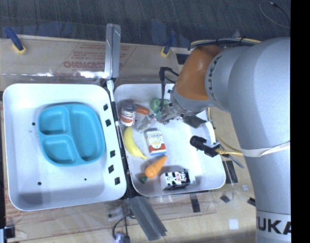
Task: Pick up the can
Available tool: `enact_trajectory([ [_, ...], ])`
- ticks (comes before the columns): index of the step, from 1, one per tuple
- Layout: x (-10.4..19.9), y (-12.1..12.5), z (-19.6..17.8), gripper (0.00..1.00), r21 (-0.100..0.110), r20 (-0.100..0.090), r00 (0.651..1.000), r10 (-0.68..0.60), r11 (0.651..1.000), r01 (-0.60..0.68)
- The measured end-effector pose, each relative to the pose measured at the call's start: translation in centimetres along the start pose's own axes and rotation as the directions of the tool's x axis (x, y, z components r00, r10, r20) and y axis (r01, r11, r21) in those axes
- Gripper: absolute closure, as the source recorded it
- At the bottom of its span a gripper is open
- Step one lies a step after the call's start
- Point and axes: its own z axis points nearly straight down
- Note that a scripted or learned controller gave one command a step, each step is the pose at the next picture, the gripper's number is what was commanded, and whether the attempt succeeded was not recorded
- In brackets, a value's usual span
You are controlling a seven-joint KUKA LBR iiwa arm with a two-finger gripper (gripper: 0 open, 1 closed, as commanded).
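The small orange-and-white metal can (127, 113) is stood upright against the right white bin's (215, 178) left wall, the two-finger gripper (153, 116) being lowered just beside it, presumably for a grasp.

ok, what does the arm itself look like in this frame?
Thick grey arm of rounded segments, with an orange band above the wrist. White "KUKA" lettering near the base. Dark metallic gripper at the tip; thin black cable loops beside the wrist.

Grey arm reaching from right — wrist bent down, gripper (156, 114) low
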Motion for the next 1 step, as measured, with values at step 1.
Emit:
enact_trajectory([
  [1, -3.38, 0.34, -2.02, 0.0, -0.002, 0.001, 1.0, 0.027, 1.0, -0.027],
])
